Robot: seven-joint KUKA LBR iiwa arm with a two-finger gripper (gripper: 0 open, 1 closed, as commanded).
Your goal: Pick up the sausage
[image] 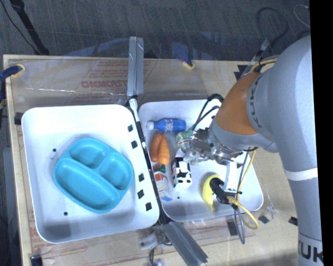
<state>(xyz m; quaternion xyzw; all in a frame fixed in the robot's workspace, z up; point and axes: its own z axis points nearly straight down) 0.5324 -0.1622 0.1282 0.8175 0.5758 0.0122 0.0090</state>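
Wooden bench on dark floor bears 2 bins; pincer state: cannot tell.

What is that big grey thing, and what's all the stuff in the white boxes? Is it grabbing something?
The big grey thing is a robot arm with an orange band near its wrist. It reaches in from the right. The picture comes from a camera up above, looking down at a slant on a bench with two shallow white bins.

In the left bin lies a blue plate with separate sections. In the right bin there are small toys: a blue bottle, an orange sausage-shaped piece, a little black-and-white cow and a yellow banana.

The arm's hand, called a gripper, hangs over the right bin, close to the orange piece and the cow. I can't see anything held in it.
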